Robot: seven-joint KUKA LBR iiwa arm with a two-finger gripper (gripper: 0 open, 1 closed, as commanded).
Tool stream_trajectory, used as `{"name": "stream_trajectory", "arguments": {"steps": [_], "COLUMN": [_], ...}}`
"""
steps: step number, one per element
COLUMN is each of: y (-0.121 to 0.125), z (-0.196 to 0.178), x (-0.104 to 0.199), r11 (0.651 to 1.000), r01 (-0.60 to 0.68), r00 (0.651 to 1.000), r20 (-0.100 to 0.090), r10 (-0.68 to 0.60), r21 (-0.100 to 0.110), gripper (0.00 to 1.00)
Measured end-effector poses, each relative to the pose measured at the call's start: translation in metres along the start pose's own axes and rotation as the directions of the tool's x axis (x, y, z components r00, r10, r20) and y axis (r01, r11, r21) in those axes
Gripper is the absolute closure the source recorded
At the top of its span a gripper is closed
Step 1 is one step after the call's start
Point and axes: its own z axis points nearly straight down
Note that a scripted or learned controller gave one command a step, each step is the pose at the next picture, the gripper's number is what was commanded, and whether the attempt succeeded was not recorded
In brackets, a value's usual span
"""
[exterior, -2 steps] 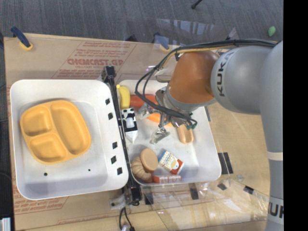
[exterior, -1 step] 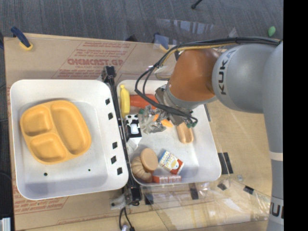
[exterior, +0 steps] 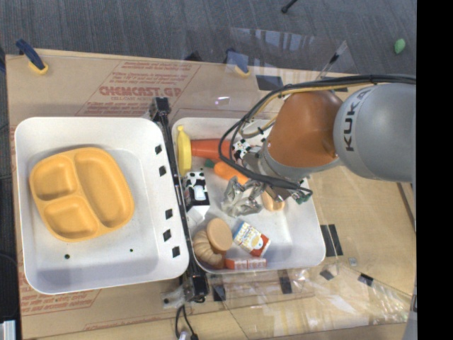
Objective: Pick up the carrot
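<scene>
The carrot (exterior: 228, 171) is a short orange piece lying in the right bin (exterior: 304, 241), just left of the arm's wrist. A longer orange cone-shaped piece (exterior: 206, 148) lies above it, next to a yellow banana (exterior: 183, 151). My gripper (exterior: 248, 193) hangs under the orange band of the arm (exterior: 306, 128) and points down into the middle of the right bin, just below and right of the carrot. Its shiny metal fingers sit over the bin floor, and the wrist hides how they stand.
The left bin (exterior: 42, 268) holds a yellow three-compartment tray (exterior: 80, 191). In the right bin lie a black-and-white toy (exterior: 196, 188), a round tan biscuit-like stack (exterior: 212, 239), a small red and blue packet (exterior: 250, 238) and a tan round piece (exterior: 272, 202). A black divider clip (exterior: 163, 112) stands between the bins.
</scene>
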Motion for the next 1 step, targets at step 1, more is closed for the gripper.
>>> {"name": "stream_trajectory", "arguments": {"steps": [1], "y": [0.0193], "z": [-0.1174], "x": [-0.0566], "r11": [0.99], "r01": [0.14], "r00": [0.99], "r20": [0.012], "r10": [-0.14], "r21": [0.012], "gripper": [1.0]}}
